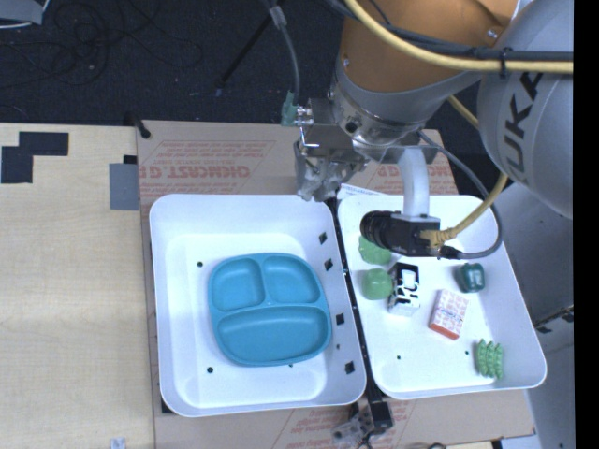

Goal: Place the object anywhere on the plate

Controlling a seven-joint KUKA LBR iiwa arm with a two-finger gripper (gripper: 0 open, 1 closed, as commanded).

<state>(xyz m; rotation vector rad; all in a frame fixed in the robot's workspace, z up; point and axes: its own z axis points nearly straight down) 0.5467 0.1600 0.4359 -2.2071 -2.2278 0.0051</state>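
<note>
— So, where is the gripper [316, 178]?
— Up at the far edge of the bins, over the spot where the left bin [178, 251] and the right bin [513, 299] meet. I cannot tell whether it is apart or together, and I can see nothing held in it.
— And the plate [270, 309]?
— Blue, with compartments, lying flat in the middle of the left bin, well apart from the gripper.
— The object to be placed?
— Every loose thing lies in the right bin, and I cannot tell which one is meant. A green piece [373, 250] and a green cup [377, 284] sit near the dividing wall, and a white-and-black block [404, 291] is just beside the cup. A red-and-white box [449, 313] lies further right, a dark green item [470, 277] is near it, and a green bumpy piece [489, 358] sits by the near right corner.
</note>
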